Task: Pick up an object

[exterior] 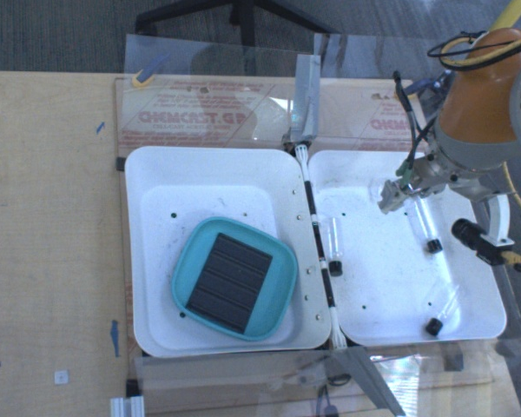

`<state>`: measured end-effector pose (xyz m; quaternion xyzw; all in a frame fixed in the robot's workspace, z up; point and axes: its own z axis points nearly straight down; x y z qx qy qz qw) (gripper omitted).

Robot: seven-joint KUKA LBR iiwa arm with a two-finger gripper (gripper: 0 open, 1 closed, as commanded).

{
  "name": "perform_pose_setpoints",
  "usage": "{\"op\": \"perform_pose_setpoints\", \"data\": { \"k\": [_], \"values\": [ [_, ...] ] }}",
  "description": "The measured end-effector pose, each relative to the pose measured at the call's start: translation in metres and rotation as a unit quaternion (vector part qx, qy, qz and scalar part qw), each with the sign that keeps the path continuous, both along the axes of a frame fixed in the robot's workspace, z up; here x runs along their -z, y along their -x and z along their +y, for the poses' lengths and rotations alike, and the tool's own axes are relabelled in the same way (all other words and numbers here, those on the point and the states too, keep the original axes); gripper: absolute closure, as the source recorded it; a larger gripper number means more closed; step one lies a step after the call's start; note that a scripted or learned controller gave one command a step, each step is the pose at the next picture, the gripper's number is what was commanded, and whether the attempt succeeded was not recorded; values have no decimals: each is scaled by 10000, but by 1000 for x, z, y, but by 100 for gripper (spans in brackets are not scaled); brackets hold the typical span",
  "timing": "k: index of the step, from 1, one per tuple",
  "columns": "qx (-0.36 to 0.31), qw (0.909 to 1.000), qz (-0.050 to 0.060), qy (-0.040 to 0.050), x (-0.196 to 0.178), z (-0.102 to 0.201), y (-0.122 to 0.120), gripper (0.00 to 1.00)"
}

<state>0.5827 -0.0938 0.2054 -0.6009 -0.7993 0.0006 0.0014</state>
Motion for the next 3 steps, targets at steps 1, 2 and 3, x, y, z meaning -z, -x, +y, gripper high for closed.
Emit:
{"op": "perform_pose_setpoints", "data": {
  "k": [1,2,3],
  "values": [
    [-674,9977,-3,-4,52,-49,13,100],
    [-470,9989,43,7,117,-101,-73,100],
    [-581,9983,33,6,85,-83,-82,100]
  ]
}}
